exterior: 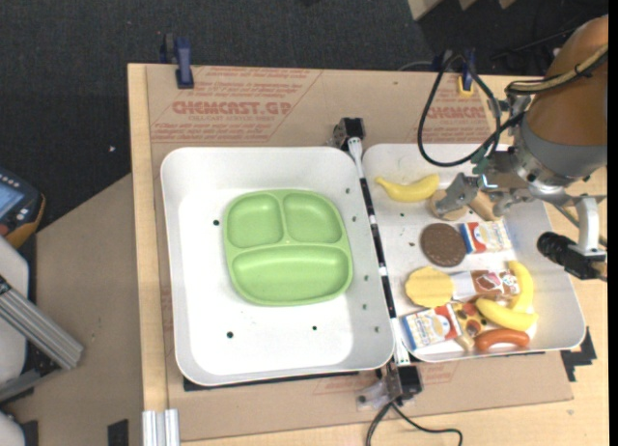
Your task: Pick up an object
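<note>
The tool (470,199) hung low over the far part of the right bin (565,333), just beside a banana (407,187) near the far rim; whether it was open or closed, I cannot tell. Toward the near rim the things lay crowded together: a brown disc (444,244), a yellow piece (429,287), small cartons (432,328), a second banana (509,314), a red sausage (500,340); little free floor stayed between them. In the left bin (188,338) a green divided plate (286,247) sat in the middle, with wide white floor around it up to each wall.
</note>
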